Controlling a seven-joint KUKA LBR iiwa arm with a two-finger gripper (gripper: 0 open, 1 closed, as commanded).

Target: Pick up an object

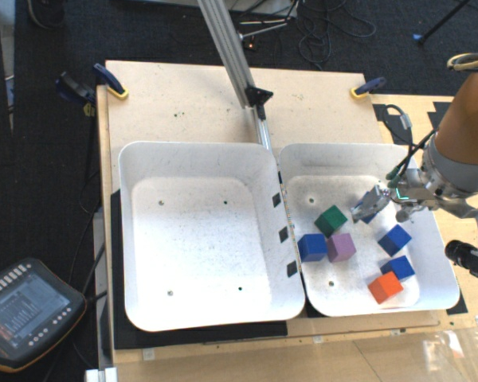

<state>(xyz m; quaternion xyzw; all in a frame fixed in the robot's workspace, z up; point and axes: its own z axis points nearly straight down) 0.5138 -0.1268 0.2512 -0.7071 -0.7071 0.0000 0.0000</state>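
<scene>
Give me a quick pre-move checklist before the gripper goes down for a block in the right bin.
1. Blocks lie inside the right bin: ok.
2. Gripper is over that bin: ok.
3. Green block sits just left of the gripper, top uncovered: ok.
4. Green block has room around it: not ok, the purple block touches it.
5. Fingers wide enough for a block: cannot tell.
6. Nothing already held: cannot tell.

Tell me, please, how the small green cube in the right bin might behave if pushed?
The small green cube has flat faces, so it would probably slide, not roll. It looks rigid. Touching the small purple cube, it would likely nudge that one along.
</scene>
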